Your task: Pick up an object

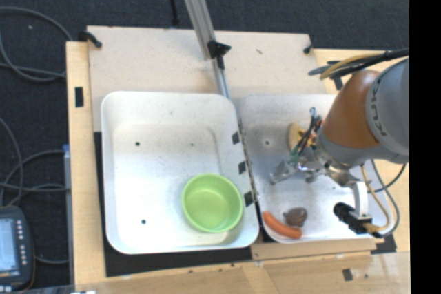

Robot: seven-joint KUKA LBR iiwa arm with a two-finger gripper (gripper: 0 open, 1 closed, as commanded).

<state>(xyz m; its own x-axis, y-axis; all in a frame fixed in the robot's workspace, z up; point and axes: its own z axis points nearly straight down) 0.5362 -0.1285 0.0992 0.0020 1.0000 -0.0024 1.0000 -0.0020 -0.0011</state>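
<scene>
Your worktop [158, 58] carries two white bins side by side. The left bin [138, 120] holds a green bowl [212, 202] near its front right corner. The arm [365, 117] hangs over the right bin [265, 113], its claw [293, 167] low above the bin's middle; you cannot tell from here whether the claw is released or clenched, and nothing shows between its tips. The likely targets lie along the right bin's front edge: an orange sausage-shaped piece [281, 225] and, just behind it, a small brown lump [295, 216]. A yellowish item [298, 132] sits partly hidden behind the wrist. Bring the claw squarely over one piece, well apart from the bin wall, before descending.
</scene>
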